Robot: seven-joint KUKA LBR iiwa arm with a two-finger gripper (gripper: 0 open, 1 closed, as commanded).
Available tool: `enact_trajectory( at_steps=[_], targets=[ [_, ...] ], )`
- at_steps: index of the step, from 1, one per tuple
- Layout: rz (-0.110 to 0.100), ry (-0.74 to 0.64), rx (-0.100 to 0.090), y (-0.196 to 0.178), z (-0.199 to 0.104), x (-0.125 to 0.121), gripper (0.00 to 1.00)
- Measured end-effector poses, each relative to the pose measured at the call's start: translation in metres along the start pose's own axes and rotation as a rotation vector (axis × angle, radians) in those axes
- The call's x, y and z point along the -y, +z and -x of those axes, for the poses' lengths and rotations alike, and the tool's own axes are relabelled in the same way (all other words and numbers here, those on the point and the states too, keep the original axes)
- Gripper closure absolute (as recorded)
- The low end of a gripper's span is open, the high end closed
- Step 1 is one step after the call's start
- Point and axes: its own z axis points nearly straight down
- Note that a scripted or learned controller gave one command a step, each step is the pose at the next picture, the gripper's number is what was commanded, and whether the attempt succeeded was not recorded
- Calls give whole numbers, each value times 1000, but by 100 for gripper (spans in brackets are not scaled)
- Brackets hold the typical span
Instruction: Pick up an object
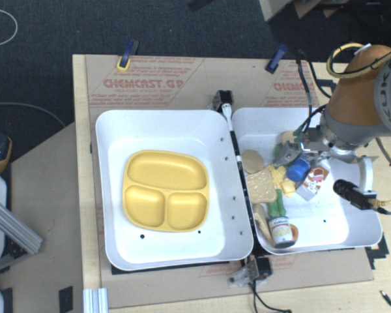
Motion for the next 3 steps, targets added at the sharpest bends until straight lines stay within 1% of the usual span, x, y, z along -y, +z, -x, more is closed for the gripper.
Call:
enact_trajectory(
  at_steps=[1, 2, 3],
  targets=[
    [13, 1, 0, 47, 0, -4, 0],
    [22, 0, 1, 33, -1, -6, 100],
    [13, -1, 4, -28, 7, -9, 100]
  ],
)
